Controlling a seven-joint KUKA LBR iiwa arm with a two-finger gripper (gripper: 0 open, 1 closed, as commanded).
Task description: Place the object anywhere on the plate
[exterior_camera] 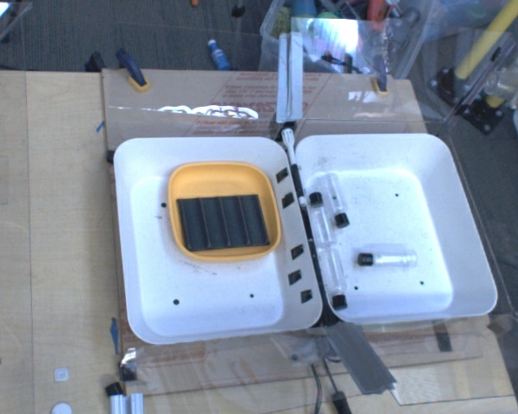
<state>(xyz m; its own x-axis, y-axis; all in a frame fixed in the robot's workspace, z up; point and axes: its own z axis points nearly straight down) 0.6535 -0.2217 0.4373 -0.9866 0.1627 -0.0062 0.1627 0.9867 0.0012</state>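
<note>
In the left bin, one yellow plate under one black ridged block.

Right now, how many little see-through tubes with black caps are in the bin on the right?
3, as far as I can tell. Tube one and tube two lie along the left wall; tube three lies apart, toward the middle.

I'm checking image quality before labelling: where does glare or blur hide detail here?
Camera view: glare whitens the clear panel behind the left bin and the storage tub; clear tubes nearly vanish against the right bin; the yellow plate reads sharply.
</note>
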